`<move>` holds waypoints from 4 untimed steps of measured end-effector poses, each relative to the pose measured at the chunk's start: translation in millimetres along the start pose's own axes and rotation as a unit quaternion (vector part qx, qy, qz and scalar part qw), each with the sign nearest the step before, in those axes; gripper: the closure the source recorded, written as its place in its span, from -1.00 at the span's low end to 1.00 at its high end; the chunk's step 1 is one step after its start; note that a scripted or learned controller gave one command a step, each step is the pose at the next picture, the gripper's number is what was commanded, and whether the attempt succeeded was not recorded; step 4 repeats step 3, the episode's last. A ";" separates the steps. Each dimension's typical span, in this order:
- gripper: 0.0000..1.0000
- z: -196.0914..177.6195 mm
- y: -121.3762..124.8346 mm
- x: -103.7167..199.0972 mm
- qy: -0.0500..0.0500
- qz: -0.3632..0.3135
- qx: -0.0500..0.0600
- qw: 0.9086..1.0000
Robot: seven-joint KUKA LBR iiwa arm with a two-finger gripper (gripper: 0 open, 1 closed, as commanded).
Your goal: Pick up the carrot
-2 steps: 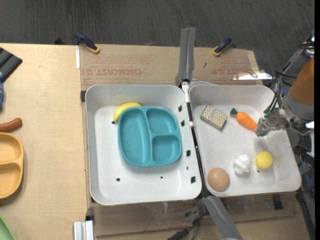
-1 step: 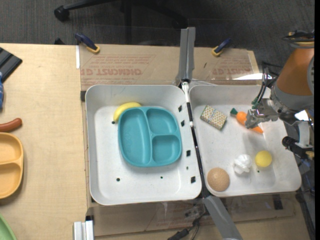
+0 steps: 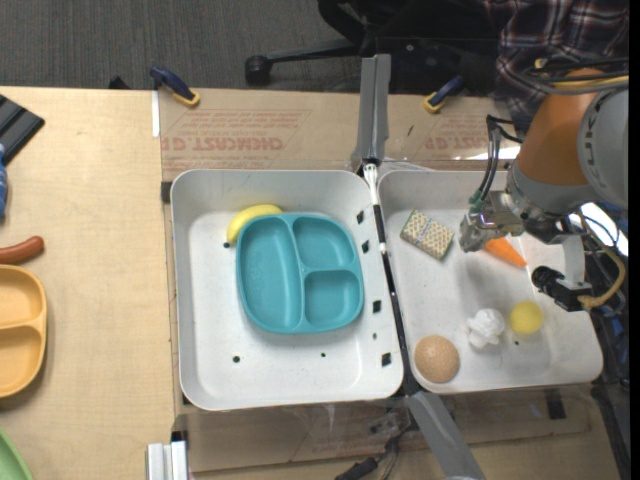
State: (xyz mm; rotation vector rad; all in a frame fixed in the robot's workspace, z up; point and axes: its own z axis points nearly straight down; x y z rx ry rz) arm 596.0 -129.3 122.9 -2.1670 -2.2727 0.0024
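The carrot (image 3: 506, 252) is a short orange piece lying in the right bin (image 3: 570, 368), near its far right side. My gripper (image 3: 477, 234) hangs at the carrot's left end and touches or overlaps it in this view. The gripper's body hides where its tips meet the carrot. Above it rises the grey arm with its orange band (image 3: 558, 148), coming in from the right.
The right bin also holds a patterned packet (image 3: 428, 233), a white crumpled lump (image 3: 487, 328), a yellow ball (image 3: 526, 318) and a brown egg-shaped thing (image 3: 437, 358). In the left bin (image 3: 200, 368) lie a teal divided plate (image 3: 300, 273) and a yellow fruit (image 3: 252, 218).
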 end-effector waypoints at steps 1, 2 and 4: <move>1.00 -80.8 -33.2 -49.4 -0.001 0.056 -0.001 0.998; 1.00 -60.2 -25.6 -45.2 0.000 -0.327 -0.001 0.945; 1.00 -48.4 -12.6 -7.2 0.000 -0.292 -0.001 0.957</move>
